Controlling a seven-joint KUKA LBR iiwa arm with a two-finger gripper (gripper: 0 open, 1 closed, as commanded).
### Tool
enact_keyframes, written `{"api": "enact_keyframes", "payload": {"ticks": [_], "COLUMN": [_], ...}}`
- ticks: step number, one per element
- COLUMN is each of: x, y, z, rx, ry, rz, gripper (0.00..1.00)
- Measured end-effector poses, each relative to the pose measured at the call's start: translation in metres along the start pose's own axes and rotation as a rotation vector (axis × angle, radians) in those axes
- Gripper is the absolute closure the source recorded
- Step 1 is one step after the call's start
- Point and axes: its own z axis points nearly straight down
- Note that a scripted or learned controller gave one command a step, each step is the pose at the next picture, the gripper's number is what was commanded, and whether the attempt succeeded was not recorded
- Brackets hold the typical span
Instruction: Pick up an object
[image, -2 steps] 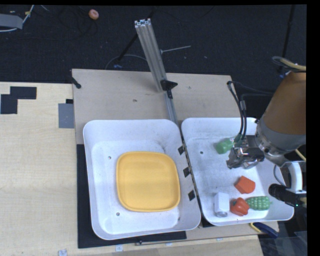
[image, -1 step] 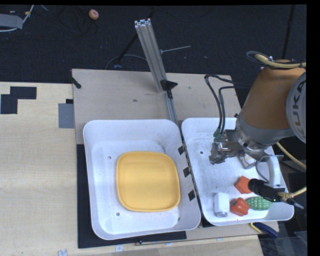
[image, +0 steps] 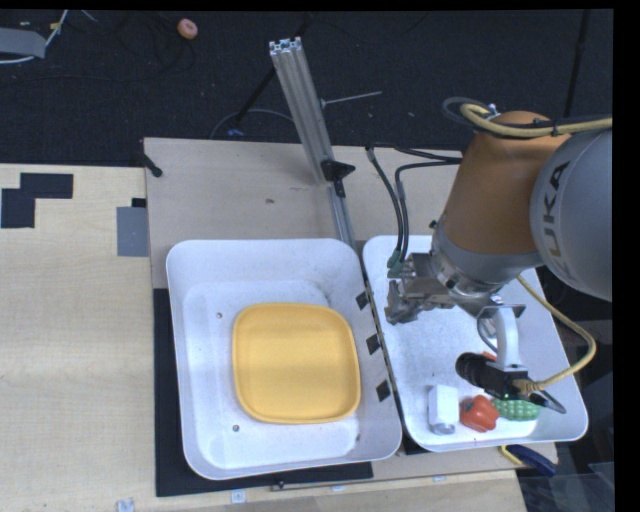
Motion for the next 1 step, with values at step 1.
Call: {"api": "enact_keyframes", "payload": {"ticks": [1], "x": [0.0491], "y": [0.0038], "z": [0.0209], "rx": [0.002], "ry": [0.000], "rz": [0.000], "gripper": [1.00]}}
